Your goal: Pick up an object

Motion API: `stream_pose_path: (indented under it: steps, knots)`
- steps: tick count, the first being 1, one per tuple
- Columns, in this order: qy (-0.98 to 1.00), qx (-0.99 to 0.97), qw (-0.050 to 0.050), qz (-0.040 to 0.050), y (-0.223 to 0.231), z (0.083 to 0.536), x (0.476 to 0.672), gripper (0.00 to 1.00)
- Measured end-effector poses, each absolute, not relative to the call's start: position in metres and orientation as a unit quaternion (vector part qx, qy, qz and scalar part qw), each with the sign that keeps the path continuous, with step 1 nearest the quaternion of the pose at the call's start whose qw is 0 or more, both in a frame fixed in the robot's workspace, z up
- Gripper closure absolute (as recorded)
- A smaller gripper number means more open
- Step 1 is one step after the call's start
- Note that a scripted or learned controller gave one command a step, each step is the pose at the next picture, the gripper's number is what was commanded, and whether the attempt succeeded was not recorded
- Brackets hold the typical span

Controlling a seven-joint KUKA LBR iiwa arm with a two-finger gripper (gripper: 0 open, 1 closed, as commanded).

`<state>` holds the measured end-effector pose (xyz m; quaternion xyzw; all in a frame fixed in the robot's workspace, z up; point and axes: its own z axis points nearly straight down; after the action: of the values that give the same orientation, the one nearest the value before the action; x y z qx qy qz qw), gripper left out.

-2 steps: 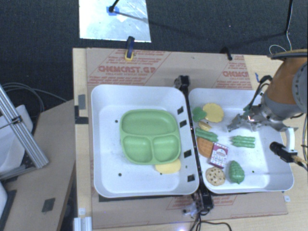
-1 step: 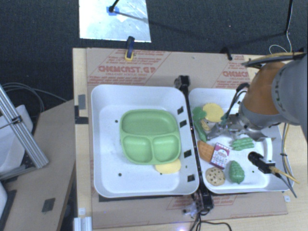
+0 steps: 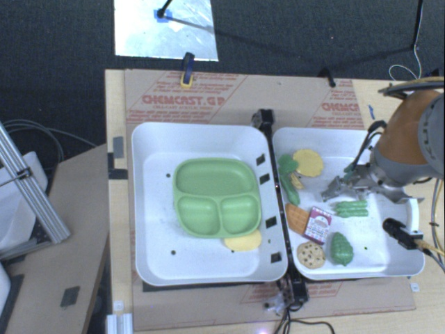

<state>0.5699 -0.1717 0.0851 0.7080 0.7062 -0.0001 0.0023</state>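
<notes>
Two shallow white bins are seen side by side on the bench; the left bin [image 3: 149,186] carries a green divided tray [image 3: 217,195], set flat near its middle, with one long compartment toward the far side and two smaller ones toward the near side; a pale yellow flat piece [image 3: 244,241] lies touching the tray's near edge and partly tucked under it.

The right bin [image 3: 389,263] holds a scatter of toy foods; a yellow round piece [image 3: 308,162] is found at the far left of it, with a leafy green item [image 3: 287,167] just beside; an orange cracker [image 3: 297,218] and a small pink-and-white box [image 3: 318,224] lie touching one another near the dividing wall; a chocolate-chip cookie [image 3: 310,255] and a dark green vegetable [image 3: 341,249] are placed at the near side, close together; a green bean pod [image 3: 350,208] lies flat in the middle of the bin.

The arm is brought in from the right, and the gripper [image 3: 338,186] is held low over the right bin, just beyond the bean pod; whether its fingers are apart or together cannot be told from this view, and nothing is seen between them.
</notes>
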Motion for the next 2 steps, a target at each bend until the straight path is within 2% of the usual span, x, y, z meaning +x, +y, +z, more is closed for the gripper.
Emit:
stream_pose_path:
  steps: [1,2]
  knots:
    - [0.707,0.708,-0.002,-0.0011,-0.16,0.084,0.493,0.0]
    - [0.71,0.705,0.002,0.0014,-0.145,0.085,0.535,0.0]
